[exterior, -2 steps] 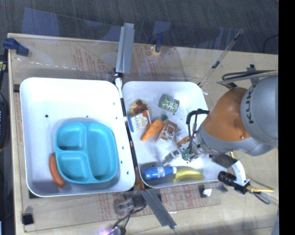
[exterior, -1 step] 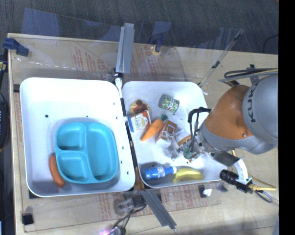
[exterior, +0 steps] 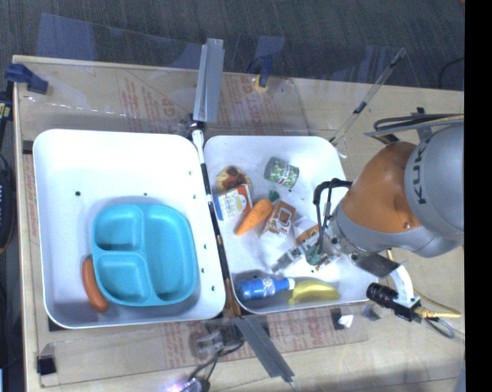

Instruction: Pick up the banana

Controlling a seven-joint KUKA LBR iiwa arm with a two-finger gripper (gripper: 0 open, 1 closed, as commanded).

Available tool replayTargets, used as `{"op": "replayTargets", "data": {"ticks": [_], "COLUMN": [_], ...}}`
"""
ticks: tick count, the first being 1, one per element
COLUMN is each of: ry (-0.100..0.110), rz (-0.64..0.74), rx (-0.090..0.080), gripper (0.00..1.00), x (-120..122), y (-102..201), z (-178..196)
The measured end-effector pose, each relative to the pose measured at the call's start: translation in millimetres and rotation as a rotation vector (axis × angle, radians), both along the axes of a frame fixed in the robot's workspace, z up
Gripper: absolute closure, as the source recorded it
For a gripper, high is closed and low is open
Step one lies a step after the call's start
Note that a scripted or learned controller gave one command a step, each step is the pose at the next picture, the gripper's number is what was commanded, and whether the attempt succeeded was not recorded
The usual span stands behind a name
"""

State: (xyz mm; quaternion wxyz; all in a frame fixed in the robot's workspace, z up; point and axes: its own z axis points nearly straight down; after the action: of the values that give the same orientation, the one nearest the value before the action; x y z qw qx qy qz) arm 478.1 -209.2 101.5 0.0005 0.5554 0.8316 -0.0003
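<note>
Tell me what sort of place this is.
Likely a robotics lab test bench: two shallow white bins on a plywood benchtop, a grey-and-orange robot arm, and toy food such as a yellow plastic banana.

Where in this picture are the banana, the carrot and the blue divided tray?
banana (exterior: 314, 291), camera view, middle of the yellow fruit.
carrot (exterior: 254, 216), camera view, middle of its orange body.
blue divided tray (exterior: 170, 251), camera view, floor of its large right compartment.

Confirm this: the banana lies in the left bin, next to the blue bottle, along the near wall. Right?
Not quite. The camera view shows the banana in the right bin, not the left. The rest holds: it lies next to the blue bottle, along the near wall.
</note>
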Motion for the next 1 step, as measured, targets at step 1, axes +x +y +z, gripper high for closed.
{"op": "replayTargets", "data": {"ticks": [1], "ry": [0.002], "rz": [0.126], "rx": [0.003], "gripper": [0.0], "x": [-0.5], "y": [4.2], "z": [-9.0]}}
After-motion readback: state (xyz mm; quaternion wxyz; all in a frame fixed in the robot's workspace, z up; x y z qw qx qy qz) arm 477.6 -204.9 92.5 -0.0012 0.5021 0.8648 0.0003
